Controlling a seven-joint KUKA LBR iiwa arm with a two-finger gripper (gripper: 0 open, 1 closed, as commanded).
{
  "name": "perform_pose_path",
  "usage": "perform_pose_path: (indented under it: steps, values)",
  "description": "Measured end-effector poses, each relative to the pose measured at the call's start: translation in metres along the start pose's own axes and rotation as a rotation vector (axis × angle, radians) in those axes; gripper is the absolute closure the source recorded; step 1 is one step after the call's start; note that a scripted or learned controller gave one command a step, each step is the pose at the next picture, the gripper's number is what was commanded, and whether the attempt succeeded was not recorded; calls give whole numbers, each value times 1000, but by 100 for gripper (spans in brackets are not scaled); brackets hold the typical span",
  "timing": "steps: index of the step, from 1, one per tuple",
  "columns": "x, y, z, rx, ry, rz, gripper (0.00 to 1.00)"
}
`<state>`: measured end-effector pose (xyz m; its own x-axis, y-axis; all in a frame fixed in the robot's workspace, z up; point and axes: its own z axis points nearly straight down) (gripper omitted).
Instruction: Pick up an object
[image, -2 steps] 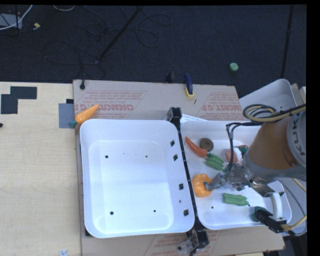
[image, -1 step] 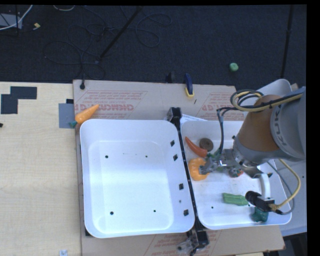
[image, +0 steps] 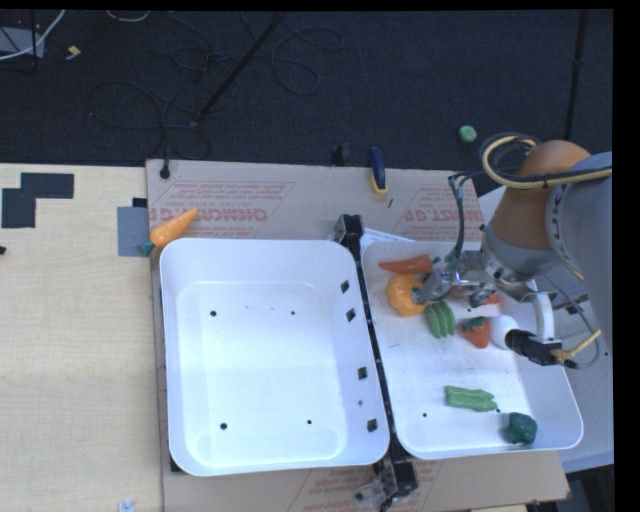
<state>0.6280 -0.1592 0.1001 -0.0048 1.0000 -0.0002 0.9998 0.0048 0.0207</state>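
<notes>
My gripper (image: 433, 288) is low over the upper left of the right bin (image: 560, 440), reaching in from the right. It is right beside an orange round fruit (image: 401, 297) and just above a dark green ridged vegetable (image: 439, 321). A red-orange pepper (image: 405, 265) lies just behind it. A red strawberry-like piece (image: 476, 331) and a white piece (image: 501, 326) lie under the wrist. Nearer the front are a light green pod (image: 470, 399) and a dark green broccoli piece (image: 519, 428). Nothing shows as lifted off the bin floor.
The left bin (image: 175, 300) stands beside the right one, with a black divider (image: 366, 340) between them. An orange carrot (image: 172, 228) lies on the cardboard outside the left bin's far corner. A blue clamp (image: 378, 170) grips the cardboard's back edge.
</notes>
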Motion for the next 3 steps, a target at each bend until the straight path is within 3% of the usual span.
perform_pose_path:
  steps: [1, 2, 3]
  values:
    - [25, 16, 1, 34, -11, 2, 0]
    - [22, 16, 1, 33, -7, 5, 0]
    - [-29, 19, 5, 30, 25, 3, 0]
